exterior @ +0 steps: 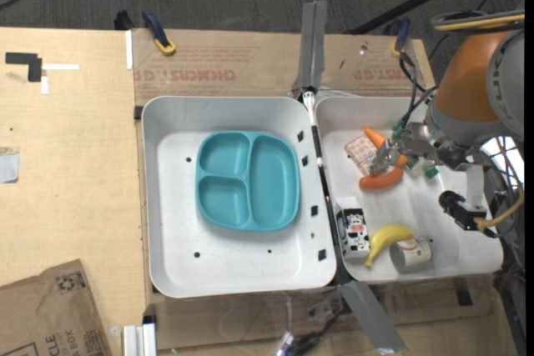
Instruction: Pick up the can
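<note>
The left bin (158,179) holds a teal divided plate (248,180) near its middle. In the right bin (467,263), a small black-and-white carton (354,230) lies by the left wall, with a banana (385,239) just beside it and the grey can (410,253) on its side touching the banana's right end. Farther back lie a pink packet (361,149) and a carrot (380,179), where the gripper (390,152) hangs low; whether it is open or closed cannot be told
</note>
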